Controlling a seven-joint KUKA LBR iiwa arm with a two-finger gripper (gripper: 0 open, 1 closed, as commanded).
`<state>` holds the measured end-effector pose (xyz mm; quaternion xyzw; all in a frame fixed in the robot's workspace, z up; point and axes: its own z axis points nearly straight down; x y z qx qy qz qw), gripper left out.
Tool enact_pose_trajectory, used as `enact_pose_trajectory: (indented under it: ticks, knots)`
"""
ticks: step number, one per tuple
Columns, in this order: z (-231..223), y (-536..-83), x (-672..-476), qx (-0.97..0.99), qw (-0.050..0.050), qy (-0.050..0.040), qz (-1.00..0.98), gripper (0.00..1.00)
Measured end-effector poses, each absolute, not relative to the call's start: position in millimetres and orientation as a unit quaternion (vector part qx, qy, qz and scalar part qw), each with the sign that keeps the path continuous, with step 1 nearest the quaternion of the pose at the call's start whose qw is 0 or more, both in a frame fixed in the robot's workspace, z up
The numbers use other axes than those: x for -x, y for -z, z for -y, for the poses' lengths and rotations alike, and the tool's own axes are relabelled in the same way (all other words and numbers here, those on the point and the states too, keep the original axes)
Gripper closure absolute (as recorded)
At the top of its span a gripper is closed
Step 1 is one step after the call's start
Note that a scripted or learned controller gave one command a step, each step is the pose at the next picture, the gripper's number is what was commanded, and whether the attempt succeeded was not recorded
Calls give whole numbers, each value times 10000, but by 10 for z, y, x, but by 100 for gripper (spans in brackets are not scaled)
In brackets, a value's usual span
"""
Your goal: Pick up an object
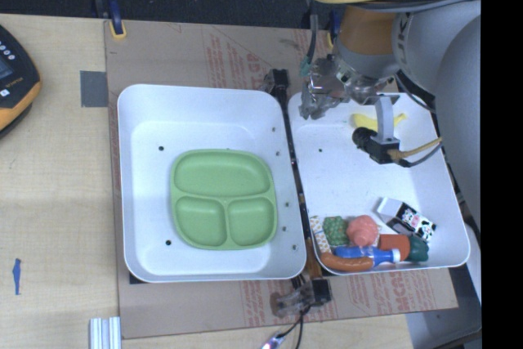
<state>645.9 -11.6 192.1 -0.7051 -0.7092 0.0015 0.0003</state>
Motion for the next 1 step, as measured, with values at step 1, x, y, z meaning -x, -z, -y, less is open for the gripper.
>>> enact_pose_trajectory:
  ticks: [1]
  knots:
    - [998,-1226,-6048,7061,10,-29,7081,100]
